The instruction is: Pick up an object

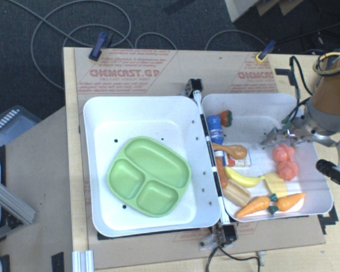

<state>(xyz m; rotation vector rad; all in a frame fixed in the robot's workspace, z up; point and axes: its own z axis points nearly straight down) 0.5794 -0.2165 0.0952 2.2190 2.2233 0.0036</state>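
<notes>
arm: KUKA reaches in from the right, orange band above the wrist, wrist over the right bin's far right side.
gripper: gripper (279, 136) sits low in the right bin (255, 102), fingers spread apart, nothing seen between them.
nearest target: pink lumpy toy (284, 153) just below the fingertips, very close, touching or not is unclear; a second pink piece (288, 170) just beside it.
other items, right bin: blue bottle (215, 127) along the left wall, small red-and-green piece (225, 117) by it, brown spoon-like thing (231, 150), banana (245, 178), two carrots (270, 203) near the front edge, tan bread-like roll (236, 194).
left bin: left bin (102, 118) holds a green divided plate (149, 175), well apart from the arm.
step: judged as approach/pre-grasp, nothing lifted yet.
next move: probably needs a small shift toward the front to centre over the pink toy, then descend, close, lift.
risk: rounded toy may roll out of the pinch; the neighbouring pink piece may get nudged.
</notes>
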